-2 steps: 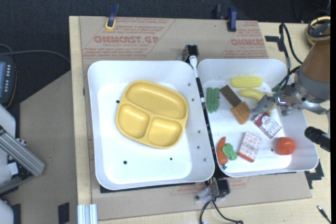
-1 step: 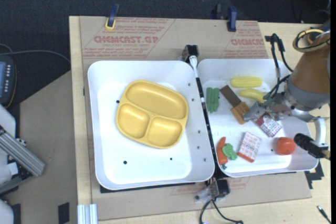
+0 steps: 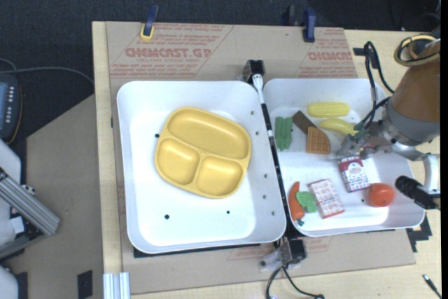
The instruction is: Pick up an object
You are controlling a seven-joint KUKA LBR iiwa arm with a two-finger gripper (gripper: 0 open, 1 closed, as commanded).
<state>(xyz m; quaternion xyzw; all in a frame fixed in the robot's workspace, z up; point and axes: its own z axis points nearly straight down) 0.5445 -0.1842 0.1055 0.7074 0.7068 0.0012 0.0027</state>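
A: Start at the left. What is on the surface?

B: Two white bins side by side. The left bin holds a yellow tray with three compartments, lying flat near the middle.

A: And the right bin?

B: A scatter of small things. Nearest the divider, a green piece lies along the left wall. Below it, at the front left corner, sits a carrot, orange with green on it. Just beside the carrot is a pink box, flat on the floor of the bin.

A: Further right?

B: A dark brown piece leans toward a waffle, the two touching. Behind them lies a corn cob, and just beside it a banana. Then comes a red carton, and near it, toward the front right, a tomato.

A: Where is the arm?

B: It reaches in from the right, over the bin's right side. The pincer points left, low over the bin, between the banana and the red carton.

A: Has it got hold of anything?

B: I see nothing between its tips. Whether they are spread or closed, I cannot tell; they are too small and blurred.
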